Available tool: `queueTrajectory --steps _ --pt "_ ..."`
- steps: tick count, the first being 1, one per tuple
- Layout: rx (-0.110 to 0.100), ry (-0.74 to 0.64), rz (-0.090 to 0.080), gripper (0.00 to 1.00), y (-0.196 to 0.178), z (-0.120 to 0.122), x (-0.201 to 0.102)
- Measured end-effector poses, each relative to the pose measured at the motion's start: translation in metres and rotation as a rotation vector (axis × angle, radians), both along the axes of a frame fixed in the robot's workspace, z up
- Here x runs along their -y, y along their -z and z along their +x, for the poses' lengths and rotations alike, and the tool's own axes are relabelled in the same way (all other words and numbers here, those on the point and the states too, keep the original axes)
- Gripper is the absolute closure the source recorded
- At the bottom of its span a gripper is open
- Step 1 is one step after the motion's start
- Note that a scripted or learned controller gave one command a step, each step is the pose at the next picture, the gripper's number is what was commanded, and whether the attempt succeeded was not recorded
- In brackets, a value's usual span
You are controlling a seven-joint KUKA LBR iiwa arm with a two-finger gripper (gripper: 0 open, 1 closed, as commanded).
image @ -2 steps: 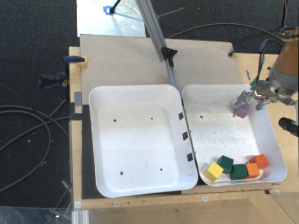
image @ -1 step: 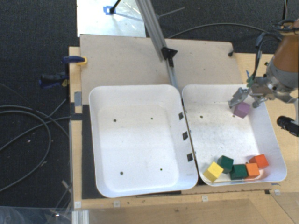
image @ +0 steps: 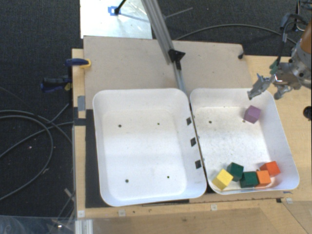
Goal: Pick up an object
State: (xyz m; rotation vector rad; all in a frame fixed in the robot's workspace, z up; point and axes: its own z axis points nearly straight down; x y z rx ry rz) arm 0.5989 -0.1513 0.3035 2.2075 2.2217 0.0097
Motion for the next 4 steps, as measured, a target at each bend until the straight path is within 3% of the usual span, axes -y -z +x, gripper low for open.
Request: queueTrajectory --steps 1,2,3,4 --pt "-0.017 0.007 0.002 0.0 0.136 -0.013 0.042" --pt "-0.008 0.004 0.001 0.0 0.199 0.069 0.058" --pt "0.0 0.001 -0.001 0.0 0.08 0.066 0.048" --pt "-0.007 0.001 0.001 0.0 0.086 0.064 0.048"
